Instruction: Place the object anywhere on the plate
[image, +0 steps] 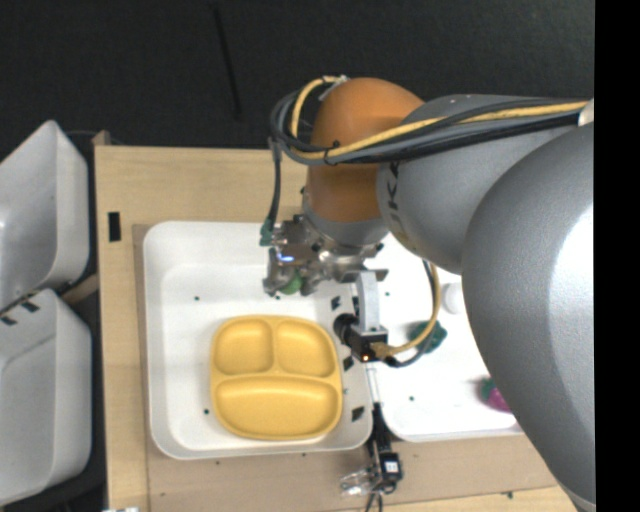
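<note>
A yellow plate (275, 378) with three compartments lies in the left white bin (175, 330), towards its front. My gripper (287, 268) hangs over the bin just behind the plate's far edge, under the orange wrist band. A small green bit (291, 285) shows at the gripper's lower end; I cannot tell whether it is a held thing or part of the tool. Nothing lies in the plate's compartments. A small pink and green object (493, 394) peeks out in the right bin (440, 410), mostly hidden by the arm.
The grey arm (500, 220) covers most of the right bin and the view's right side. Cables loop down between the two bins near the plate's right rim. White housings (40, 220) stand left of the bench.
</note>
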